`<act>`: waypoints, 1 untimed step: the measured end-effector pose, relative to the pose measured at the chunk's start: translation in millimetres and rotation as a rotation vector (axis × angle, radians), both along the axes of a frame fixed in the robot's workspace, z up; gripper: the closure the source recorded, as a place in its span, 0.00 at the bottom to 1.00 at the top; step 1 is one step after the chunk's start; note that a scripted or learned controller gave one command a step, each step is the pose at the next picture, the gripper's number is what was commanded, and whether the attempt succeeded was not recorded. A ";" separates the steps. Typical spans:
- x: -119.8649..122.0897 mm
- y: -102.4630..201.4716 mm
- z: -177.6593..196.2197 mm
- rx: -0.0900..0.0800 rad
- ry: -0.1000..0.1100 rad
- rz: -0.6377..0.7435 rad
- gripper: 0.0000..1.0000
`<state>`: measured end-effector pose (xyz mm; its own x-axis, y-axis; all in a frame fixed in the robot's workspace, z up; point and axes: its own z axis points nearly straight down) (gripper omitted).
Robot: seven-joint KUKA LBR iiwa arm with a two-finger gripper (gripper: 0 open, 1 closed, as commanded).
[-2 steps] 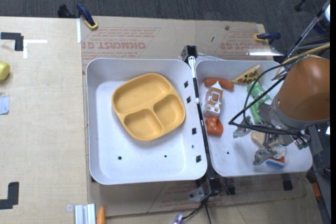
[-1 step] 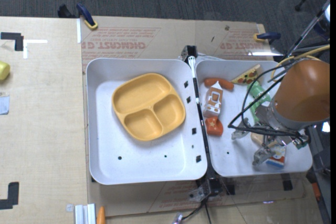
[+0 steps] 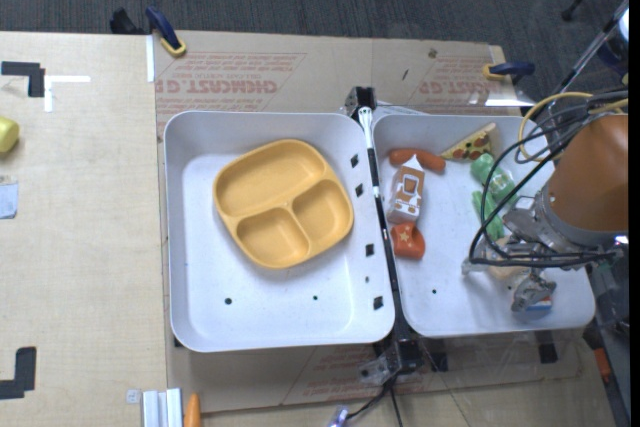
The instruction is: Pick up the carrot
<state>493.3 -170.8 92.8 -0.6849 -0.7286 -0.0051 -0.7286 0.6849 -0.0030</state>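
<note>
Two shallow white plastic bins sat side by side on a sheet of brown cardboard, which lay over a pale wooden bench top (image 3: 80, 245). The left bin (image 3: 200, 310) held a smooth, matte yellow-orange plastic plate (image 3: 284, 203) with rounded corners, moulded into three compartments: one long section along its 11 o'clock side and two smaller ones toward 5 o'clock.

The carrot, a small glossy orange-red toy with rounded ends (image 3: 417, 158), lay in the right bin (image 3: 450, 310) at about its 11 o'clock corner, close to the wall shared with the left bin. Just at its 6 o'clock lay a white and orange printed carton (image 3: 406, 194); its label was too small to read. Below that sat a shiny red tomato-like toy (image 3: 408, 241). At the carrot's 3 o'clock rested a yellow pizza-slice wedge (image 3: 470, 145), with green leafy plastic pieces (image 3: 492, 177) below it.

The grey arm with its orange band (image 3: 592, 177) and looped cables hung over the bin's 3 o'clock side. The gripper (image 3: 530, 293) was low near 5 o'clock, well apart from the carrot; whether it was spread or closed could not be told.

Red print on the cardboard (image 3: 232, 85) appeared upside down and not surely legible.
</note>
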 end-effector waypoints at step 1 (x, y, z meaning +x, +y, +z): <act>-4.0 69.2 -0.9 0.001 0.003 0.022 0.00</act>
